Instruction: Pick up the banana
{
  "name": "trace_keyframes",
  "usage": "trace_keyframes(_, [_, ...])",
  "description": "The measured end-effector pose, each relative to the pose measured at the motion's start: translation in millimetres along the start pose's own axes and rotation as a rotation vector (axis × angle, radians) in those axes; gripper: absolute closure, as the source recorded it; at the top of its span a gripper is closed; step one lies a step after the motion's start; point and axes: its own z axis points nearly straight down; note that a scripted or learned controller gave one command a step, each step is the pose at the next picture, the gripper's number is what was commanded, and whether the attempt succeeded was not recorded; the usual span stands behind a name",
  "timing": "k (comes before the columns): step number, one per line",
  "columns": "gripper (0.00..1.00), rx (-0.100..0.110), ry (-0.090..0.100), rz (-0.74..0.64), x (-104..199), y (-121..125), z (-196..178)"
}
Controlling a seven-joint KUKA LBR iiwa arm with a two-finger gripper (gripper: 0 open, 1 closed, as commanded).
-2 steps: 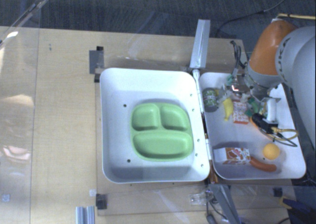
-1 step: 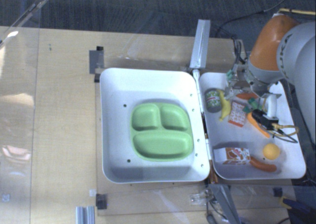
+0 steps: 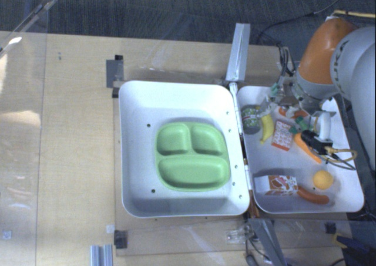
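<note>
Camera view from above: the grey arm (image 3: 346, 59) reaches into the right bin (image 3: 346, 203), its gripper (image 3: 288, 99) low among the clutter near the banana (image 3: 267, 128).

From where I stand, the banana lies in the upper left part of the right bin, just below and left of the gripper, close to it. Its long axis runs nearly up and down in the view, tilting slightly. A small can (image 3: 251, 118) sits at its left, a red-and-white carton (image 3: 282, 135) at its right. Whether the gripper is wide or narrow, I cannot tell. The left bin (image 3: 135, 141) holds a green divided tray (image 3: 192, 155).
</note>
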Motion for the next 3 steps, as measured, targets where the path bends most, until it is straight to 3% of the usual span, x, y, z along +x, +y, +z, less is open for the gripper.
trace_keyframes(1, [0.0, 0.021, -0.005, -0.092, -1.1, -4.0, 23.9])
trace_keyframes(2, [1.0, 0.017, 0.004, -0.097, 4.8, -1.5, 13.3])
trace_keyframes(3, [1.0, 0.032, 0.014, -0.007, 56.5, 1.0, -83.5])
